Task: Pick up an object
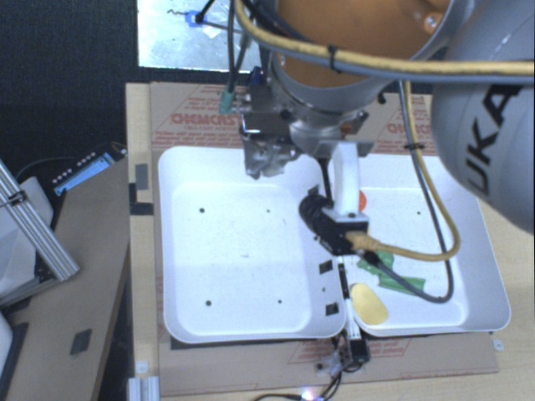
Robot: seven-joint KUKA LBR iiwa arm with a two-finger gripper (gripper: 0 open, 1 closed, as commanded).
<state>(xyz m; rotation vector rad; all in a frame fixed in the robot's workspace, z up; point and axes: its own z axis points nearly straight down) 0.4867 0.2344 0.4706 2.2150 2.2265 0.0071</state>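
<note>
1. Brown cardboard sheeting (251, 362) printed with red lettering covers the table, seen from above at a slant, and carries two shallow white bins side by side.
2. Nearest the camera, in the right bin (481, 261), a yellow oval object (369, 303) lies close to the front rim beside the divide between the bins.
3. Just behind it, a green object (393, 276) rests flat on the bin floor, partly crossed by a dark cable and a yellow hose (418, 256) trailing from the arm.
4. Farther back, a small orange-red object (362, 200) peeks out from behind the white column of the arm's tooling.
5. At left, the left bin (217, 249) shows a bare white floor marked with a few small dark dots.
6. Above the far edge of the left bin, the gripper (266, 167) hangs beneath the orange-banded arm (359, 15); blur hides how its fingers stand, and whether it grips anything cannot be told.
</note>
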